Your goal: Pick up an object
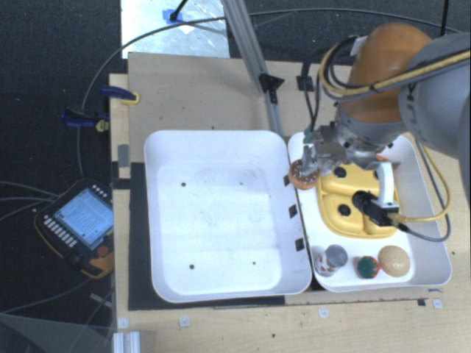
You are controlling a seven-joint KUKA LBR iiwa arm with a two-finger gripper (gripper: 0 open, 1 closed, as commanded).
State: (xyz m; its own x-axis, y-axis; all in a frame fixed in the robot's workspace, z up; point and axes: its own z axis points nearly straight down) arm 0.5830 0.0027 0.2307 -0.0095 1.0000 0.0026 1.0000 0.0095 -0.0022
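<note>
Pincer (307,162): low over right bin's (430,219) left edge; grip state can't be told
Brown round object (302,175): right at its tip

Light is even and fairly bright, falling from above. The two white bins (213,212) are nearly washed out, so their floors lose detail. A pale panel (173,17) beyond the counter (199,94) glares with patchy reflections. Shadows are soft and short, darkest under the arm (397,72). The dark floor (51,50) looks grainy. The whole frame is slightly soft, and small objects lack crisp edges.
</note>
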